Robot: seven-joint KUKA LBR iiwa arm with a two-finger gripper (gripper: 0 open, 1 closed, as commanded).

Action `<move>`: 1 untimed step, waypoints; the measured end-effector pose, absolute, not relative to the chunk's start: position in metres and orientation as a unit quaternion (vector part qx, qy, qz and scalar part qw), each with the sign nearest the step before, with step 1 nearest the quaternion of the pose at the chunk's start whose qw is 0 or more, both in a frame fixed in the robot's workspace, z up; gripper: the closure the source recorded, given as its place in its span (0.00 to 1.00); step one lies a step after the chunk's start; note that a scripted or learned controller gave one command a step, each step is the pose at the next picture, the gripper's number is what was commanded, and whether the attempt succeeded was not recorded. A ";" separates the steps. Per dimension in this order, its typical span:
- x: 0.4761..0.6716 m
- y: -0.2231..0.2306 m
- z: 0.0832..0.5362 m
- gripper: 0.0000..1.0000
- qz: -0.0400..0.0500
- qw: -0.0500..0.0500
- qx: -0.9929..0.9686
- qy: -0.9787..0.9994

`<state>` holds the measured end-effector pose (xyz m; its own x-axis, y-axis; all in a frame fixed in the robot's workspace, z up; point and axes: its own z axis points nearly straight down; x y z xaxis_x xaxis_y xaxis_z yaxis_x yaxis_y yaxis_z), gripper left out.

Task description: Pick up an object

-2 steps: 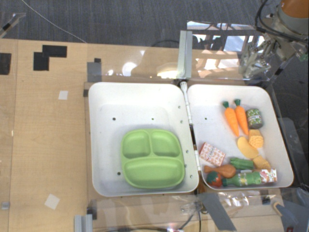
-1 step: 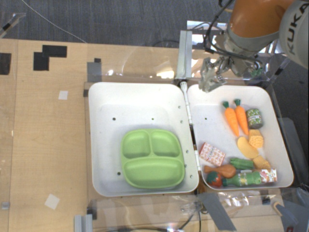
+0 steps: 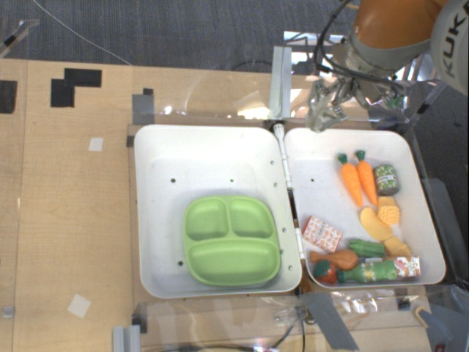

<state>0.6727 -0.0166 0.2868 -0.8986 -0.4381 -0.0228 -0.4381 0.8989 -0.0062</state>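
Above the right bin's (image 3: 432, 218) far rim, our gripper (image 3: 322, 116) hung, finger state indiscernible, carrots (image 3: 359, 180) lying nearer the camera, pointing bin-inward.

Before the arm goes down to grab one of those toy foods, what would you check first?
1. Gripper free of any object: ok, nothing between its fingers.
2. Gripper over the right bin: ok, above its far edge.
3. Carrots reachable: ok, lying uncovered.
4. Near-corner pile around the green bottle: not ok, items crowd together.
5. Green plate out of the way: ok, in the left bin.
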 end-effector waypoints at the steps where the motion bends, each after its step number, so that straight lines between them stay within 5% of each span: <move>1: 0.670 -0.046 0.304 1.00 -0.001 0.006 -0.221 0.975</move>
<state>0.6704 -0.0460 0.3035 -0.9022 -0.4312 -0.0117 -0.4312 0.9022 -0.0048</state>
